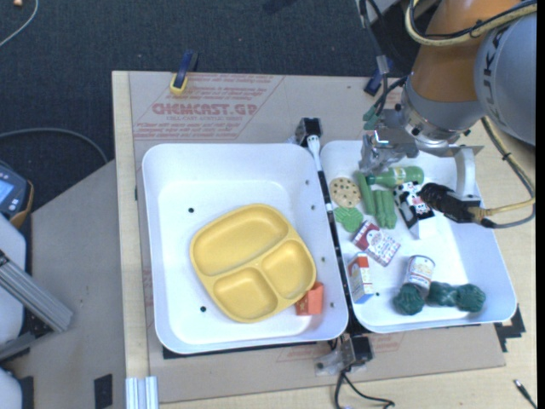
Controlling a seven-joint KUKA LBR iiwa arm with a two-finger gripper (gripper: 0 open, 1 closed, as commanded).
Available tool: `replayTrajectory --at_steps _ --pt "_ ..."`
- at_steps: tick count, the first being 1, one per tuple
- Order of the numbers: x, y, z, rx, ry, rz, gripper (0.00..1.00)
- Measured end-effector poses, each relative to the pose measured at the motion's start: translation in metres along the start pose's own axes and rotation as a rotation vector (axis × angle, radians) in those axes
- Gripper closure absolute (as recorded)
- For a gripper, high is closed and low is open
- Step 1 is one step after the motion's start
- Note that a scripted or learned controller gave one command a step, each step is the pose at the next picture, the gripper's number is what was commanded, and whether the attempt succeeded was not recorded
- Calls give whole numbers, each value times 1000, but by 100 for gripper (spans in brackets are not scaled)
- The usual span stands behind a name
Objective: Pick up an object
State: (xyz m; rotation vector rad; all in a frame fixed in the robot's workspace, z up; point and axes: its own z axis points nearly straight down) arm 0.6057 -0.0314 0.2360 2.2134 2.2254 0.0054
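- Camera view: the gripper (375,157) hangs over the far part of the right bin (490,254), near the wall that bin shares with the left bin (162,228). The arm comes in from the right.
- Whether the gripper is wide or narrow I cannot tell; the wrist hides its lower end from above.
- Nothing can be seen held in it.
- Just under and in front of the gripper lies a bundle of green stalks (380,201). Its long axis runs from the far side toward the near side, and the near end leans slightly to the right.
- A light green bottle-like piece (404,176) lies crosswise at the far end of the stalks, its long axis running left to right.
- A round cookie (344,192) and a green leaf shape (347,219) sit to the left of the stalks, beside the dividing wall.
- A small black-and-white item (414,203) is to the right of the stalks.
- Nearer the camera are a red-and-white packet (376,242), a small carton (360,278) lying along the wall, a little can (419,272) and a dark green knobbly toy (439,297).
- The left bin holds a yellow divided plate (251,262), with an orange block (311,301) at its near right edge.
- Both bins rest on a printed cardboard sheet on the tabletop (213,105).
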Motion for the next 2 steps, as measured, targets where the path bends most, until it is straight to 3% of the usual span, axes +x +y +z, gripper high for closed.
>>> replayTrajectory --at_steps 1,2 --pt "50 21 17 1 0 0 100" --pt "87 43 2 -1 1 1 100"
